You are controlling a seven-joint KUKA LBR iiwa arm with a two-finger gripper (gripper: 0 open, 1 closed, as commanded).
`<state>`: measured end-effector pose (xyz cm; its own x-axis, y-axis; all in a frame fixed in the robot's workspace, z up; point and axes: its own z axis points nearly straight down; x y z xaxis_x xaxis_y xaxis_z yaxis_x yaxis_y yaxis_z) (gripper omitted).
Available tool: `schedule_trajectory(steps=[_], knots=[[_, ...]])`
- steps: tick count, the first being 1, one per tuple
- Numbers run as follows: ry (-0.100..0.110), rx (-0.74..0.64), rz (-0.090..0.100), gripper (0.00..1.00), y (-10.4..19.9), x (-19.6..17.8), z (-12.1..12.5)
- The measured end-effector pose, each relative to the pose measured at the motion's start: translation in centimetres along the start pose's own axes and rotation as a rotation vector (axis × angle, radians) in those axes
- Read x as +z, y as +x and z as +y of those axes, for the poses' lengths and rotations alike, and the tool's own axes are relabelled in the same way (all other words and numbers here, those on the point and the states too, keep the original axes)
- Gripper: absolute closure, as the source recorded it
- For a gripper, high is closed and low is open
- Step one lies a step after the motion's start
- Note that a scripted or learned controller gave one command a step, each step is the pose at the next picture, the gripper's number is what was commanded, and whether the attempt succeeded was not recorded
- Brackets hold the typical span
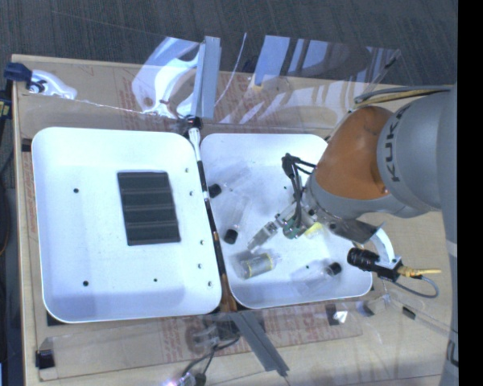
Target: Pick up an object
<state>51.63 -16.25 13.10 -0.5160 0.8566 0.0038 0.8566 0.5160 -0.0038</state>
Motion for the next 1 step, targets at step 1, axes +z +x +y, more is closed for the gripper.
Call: schedule_trajectory(steps=[1], knots=[[-0.005, -0.051, -0.006, 0.00, -1.28, -10.86, -5.37]])
